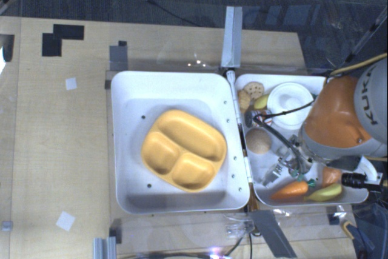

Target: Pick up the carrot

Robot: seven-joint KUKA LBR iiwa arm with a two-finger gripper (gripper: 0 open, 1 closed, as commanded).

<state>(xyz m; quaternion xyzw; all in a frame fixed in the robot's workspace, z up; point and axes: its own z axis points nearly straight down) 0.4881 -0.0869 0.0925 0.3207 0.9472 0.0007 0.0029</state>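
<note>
Orange carrot lay tapered along the right bin's near wall; the hand hovered just above, grip unclear.

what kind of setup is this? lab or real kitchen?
Most likely a robot lab bench, not a kitchen: a wooden bench bearing two white bins, a grey-and-orange arm reaching in, and toy-like food such as a carrot and a yellow tray.

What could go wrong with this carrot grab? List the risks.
1. The carrot lies against a yellow-green fruit near the right bin's front wall; the gripper could catch the fruit instead.
2. That wall leaves little room around the carrot, so a finger may strike it.
3. Cables trailing over the bin might snag nearby items.
</note>
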